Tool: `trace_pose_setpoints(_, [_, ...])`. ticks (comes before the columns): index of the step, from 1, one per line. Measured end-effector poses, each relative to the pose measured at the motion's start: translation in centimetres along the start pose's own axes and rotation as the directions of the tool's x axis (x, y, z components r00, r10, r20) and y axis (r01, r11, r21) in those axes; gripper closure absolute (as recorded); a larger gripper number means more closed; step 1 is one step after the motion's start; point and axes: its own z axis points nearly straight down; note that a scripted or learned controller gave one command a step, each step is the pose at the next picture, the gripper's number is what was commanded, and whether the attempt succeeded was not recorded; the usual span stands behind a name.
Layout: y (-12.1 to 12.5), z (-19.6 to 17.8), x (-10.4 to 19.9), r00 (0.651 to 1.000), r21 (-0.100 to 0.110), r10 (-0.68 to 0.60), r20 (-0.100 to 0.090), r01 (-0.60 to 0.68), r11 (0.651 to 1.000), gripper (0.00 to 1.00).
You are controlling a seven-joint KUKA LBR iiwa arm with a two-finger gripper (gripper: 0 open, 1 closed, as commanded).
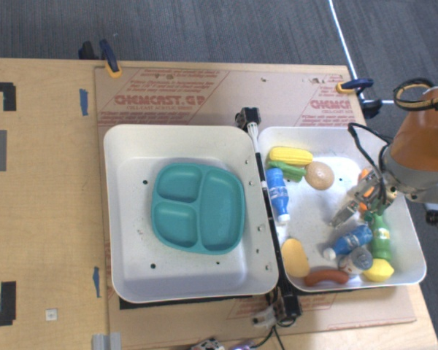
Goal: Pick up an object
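Grey carpet is lying beyond a wooden bench (pixel 44 217), where a cardboard sheet (pixel 175 93) is carrying two shallow white bins side by side. In the camera view, the left bin (pixel 124 195) is holding a teal divided plate (pixel 198 206), while the right bin (pixel 405 228) is holding the clutter of small things to pick from: a yellow corn cob (pixel 290 156) near the far wall, a tan ball (pixel 320 175) just beside it, a blue-and-white bottle (pixel 277 193) along the left wall, a yellow lemon-like piece (pixel 295 257), a sausage (pixel 325 276), a small blue bottle (pixel 354 239), a green bottle (pixel 380 236) and another yellow piece (pixel 379 270) in the near right corner. The arm is reaching in from the right, its orange band (pixel 416 141) showing above the wrist, and the pincer (pixel 356 204) is hanging low over the right side of that bin, just above the blue and green bottles; how far it is parted I cannot tell, and nothing is visibly sitting between its tips. To do this step well, it is probably best to be aiming at a single item with free space on both flanks, since the cluster in the near corner is packed closely and a descent there is likely to be nudging neighbours rather than closing on one thing.
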Motion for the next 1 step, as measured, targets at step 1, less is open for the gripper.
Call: trace_pose_setpoints(1, [4.13,0.01,-4.46,0.997,0.0,-0.073,0.003,0.073,0.997,0.0])
